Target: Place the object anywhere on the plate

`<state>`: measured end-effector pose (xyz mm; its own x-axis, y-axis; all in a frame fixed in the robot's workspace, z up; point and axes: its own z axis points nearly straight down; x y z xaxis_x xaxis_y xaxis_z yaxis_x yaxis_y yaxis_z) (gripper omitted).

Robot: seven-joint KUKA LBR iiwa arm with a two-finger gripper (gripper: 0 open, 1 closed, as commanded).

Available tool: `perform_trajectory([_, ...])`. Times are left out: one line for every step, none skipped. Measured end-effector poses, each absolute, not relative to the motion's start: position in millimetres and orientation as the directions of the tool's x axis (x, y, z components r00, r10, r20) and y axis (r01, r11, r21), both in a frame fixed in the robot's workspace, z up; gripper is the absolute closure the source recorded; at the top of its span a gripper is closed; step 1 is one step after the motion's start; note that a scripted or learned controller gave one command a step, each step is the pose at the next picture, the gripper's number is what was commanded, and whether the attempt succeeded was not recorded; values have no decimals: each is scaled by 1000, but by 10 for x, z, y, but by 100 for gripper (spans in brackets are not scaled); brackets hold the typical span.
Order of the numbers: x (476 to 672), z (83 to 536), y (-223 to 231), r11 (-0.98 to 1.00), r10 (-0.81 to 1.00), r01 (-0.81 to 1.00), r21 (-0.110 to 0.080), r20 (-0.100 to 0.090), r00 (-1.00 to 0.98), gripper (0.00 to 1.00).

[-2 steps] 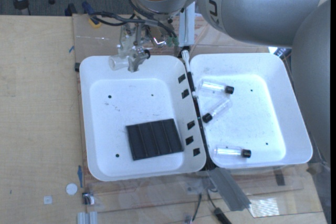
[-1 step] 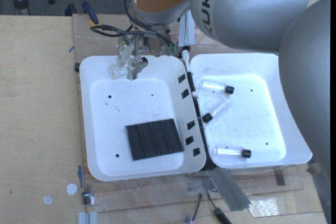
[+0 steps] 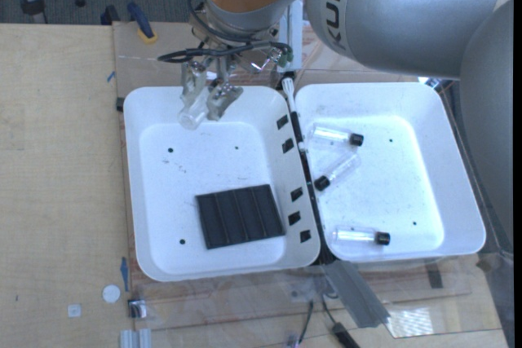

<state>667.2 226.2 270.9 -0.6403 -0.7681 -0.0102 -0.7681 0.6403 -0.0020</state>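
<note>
Hovering at the left bin's (image 3: 147, 175) far edge, the tool (image 3: 204, 98) grips a clear tube (image 3: 192, 112) between its fingers, with the dark plate (image 3: 240, 216) lying nearer the camera, slightly right.

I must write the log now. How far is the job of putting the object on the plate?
Done, it seems: a clear tube sits between the fingers of the gripper, above the far part of the left bin. In hand: the carry toward the black plate, which lies nearer in that bin with nothing on it. Left: lowering and release. Three more tubes lie in the right bin.
</note>
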Motion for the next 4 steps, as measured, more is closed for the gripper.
perform_trajectory([6665, 2607, 2215, 605, -796, -796, 1, -5, -605, 100])
perform_trajectory([6647, 2171, 2188, 232, -973, -973, 0, -4, -232, 100])
perform_trajectory([6656, 2029, 2094, -102, -995, -995, 0, -5, 102, 100])
perform_trajectory([6407, 2410, 2262, -114, -993, -993, -3, -5, 114, 100])
